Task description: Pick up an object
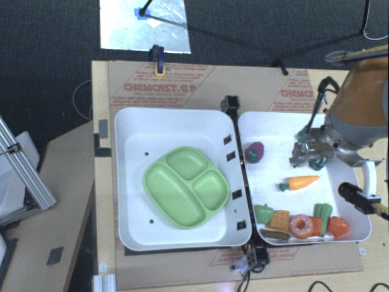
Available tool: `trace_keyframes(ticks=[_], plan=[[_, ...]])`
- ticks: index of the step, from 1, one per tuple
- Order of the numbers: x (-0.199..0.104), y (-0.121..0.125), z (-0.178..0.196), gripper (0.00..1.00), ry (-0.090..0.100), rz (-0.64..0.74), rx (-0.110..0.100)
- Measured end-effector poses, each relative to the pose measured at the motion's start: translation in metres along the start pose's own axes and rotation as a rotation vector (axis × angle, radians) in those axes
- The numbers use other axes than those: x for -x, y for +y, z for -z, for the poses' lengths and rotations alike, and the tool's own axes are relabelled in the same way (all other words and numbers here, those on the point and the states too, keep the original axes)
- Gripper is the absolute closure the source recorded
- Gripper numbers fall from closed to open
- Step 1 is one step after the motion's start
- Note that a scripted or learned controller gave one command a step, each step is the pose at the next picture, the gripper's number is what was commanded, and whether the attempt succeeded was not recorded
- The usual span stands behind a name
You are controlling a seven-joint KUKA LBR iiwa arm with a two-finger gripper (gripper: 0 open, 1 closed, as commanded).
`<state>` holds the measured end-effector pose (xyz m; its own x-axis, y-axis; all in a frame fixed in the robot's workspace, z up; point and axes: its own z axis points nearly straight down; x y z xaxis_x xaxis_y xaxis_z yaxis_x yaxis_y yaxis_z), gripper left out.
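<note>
Orange toy carrot with green stub (301,182) lying in the right white bin (275,126), near its middle, tip toward the right wall. Just above the carrot, metal two-finger gripper (307,156) hanging low over the bin floor, nothing seen between the fingers; spread or clenched, cannot tell. Up and left of the carrot, purple round toy (254,151) with green leaves. Below the carrot, along the bin's near wall: green pepper-like piece (264,213), tan waffle-like block (280,221), pink-frosted doughnut (301,225), green pod (323,212), red-orange piece (338,226). Far left of the carrot, left white bin (130,132) holding a pale green divided plate (186,187). Behind both bins, brown protective sheet (243,84) printed in red "CHEMCAST GP", repeated at the right. Blue and yellow clamp (158,59) at its far edge.
</note>
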<state>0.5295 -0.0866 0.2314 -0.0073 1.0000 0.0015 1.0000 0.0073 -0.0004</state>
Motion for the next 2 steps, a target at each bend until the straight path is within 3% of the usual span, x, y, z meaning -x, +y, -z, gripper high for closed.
trace_keyframes(ticks=[1, 2], plan=[[-0.0417, -0.0353, -0.0167, 1.0, 0.0, 0.0, -0.002], [-0.0476, -0.0275, -0.0099, 1.0, -0.001, -0.001, 0.002]])
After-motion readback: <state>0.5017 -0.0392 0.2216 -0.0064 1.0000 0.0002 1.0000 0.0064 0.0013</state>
